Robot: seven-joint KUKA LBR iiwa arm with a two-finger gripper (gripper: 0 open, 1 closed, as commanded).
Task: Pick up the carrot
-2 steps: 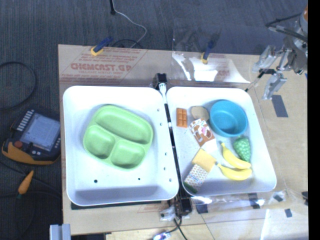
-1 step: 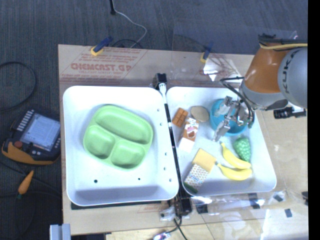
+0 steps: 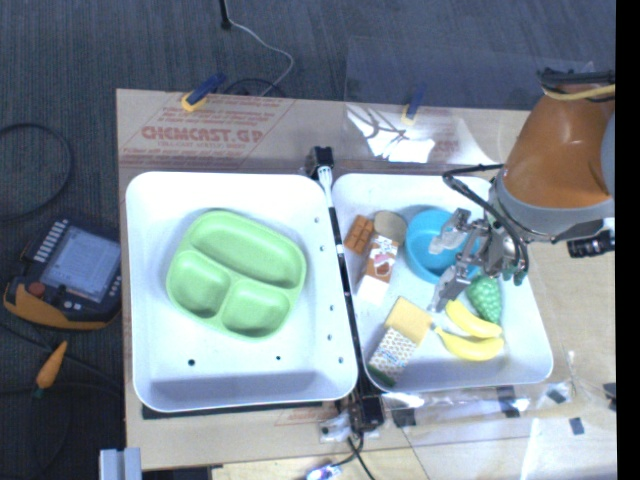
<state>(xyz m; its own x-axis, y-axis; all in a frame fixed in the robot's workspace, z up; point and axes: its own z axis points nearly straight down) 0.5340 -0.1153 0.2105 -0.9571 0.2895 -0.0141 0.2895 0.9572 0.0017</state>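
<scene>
A small orange carrot-shaped thing [image 3: 50, 363] with a green tip lies on the dark floor left of the bench, outside both bins. My gripper [image 3: 470, 268] hangs over the right bin [image 3: 535, 353], between the blue bowl [image 3: 428, 240] and the green grapes [image 3: 486, 296]. It is far to the right of that orange thing. I see nothing carrot-like in my gripper.
The left bin [image 3: 150, 368] holds a green divided plate [image 3: 236, 272]. In the right bin lie a brown block [image 3: 359, 234], a red-and-white carton [image 3: 381, 260], a yellow cheese wedge [image 3: 408, 319], a banana [image 3: 468, 334] and a checkered box [image 3: 392, 352]. A handheld pendant [image 3: 68, 273] rests on the floor at the left.
</scene>
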